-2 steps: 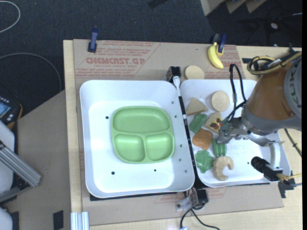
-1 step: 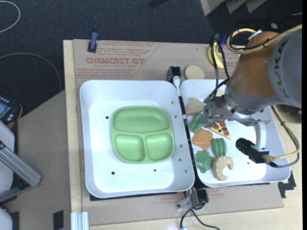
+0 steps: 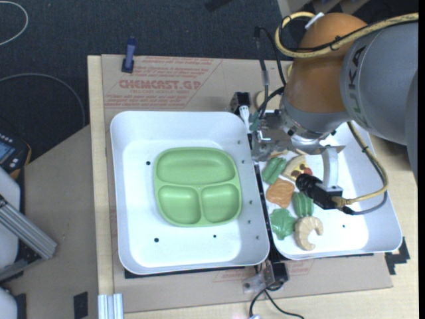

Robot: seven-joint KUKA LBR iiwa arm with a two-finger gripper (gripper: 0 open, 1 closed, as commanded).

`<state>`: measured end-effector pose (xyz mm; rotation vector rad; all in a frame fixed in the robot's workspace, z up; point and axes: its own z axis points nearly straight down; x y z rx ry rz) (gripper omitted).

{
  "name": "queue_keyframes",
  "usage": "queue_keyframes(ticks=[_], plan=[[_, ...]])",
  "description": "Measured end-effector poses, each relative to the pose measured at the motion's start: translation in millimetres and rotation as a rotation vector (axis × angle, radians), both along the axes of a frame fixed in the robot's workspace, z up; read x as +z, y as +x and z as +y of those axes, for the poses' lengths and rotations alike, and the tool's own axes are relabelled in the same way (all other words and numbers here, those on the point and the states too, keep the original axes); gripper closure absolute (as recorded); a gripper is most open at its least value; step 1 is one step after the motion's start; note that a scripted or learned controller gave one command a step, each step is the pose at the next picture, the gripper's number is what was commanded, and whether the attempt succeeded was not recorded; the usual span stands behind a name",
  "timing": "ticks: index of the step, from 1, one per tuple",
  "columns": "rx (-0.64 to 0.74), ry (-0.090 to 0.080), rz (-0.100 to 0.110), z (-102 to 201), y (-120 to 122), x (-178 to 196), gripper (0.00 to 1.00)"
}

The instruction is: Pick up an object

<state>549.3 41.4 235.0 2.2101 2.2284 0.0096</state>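
Two shallow white plastic bins are seen side by side on a brown board marked with red lettering. In the left bin (image 3: 126, 178) a pale green plastic tray with three compartments (image 3: 197, 185) lies near the middle, its large compartment toward the far side and its two small ones toward the near side. In the right bin (image 3: 372, 224) a cluster of small toy food pieces is gathered against the left wall: a green leaf-shaped piece (image 3: 272, 171), an orange-brown rounded piece (image 3: 280, 193) just below it, a darker green piece (image 3: 303, 203) beside that, a green lumpy piece (image 3: 281, 223) nearer the front, and a tan croissant-shaped piece (image 3: 308, 231) touching it on the right. The grey arm with its orange band (image 3: 322, 58) is reached in from the right, and its gripper (image 3: 292, 148) is lowered over the far end of the cluster, by the wall between the bins. Whether anything is gripped cannot be told, since the wrist hides the tips. A black cabled fitting (image 3: 325, 195) is seen beside the pieces.
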Motion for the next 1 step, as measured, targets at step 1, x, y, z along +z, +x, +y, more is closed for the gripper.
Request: queue_keyframes(ticks=[1], plan=[[-0.008, -0.003, 0.007, -22.1, -63.4, 73.7, 1.00]])
